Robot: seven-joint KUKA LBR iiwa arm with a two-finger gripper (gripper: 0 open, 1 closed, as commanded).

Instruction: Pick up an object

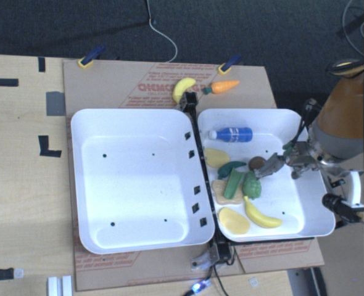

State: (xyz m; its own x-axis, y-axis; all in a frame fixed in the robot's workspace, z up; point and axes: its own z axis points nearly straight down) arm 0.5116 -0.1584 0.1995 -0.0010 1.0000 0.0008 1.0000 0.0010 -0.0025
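Bench (21, 134) tan, cardboard (163, 85) under bins (dark carpet (65, 11) behind); gripper (269, 165) jaws' state unclear.

A banana (183, 89) and carrot (223, 87) lie on cardboard (139, 88).
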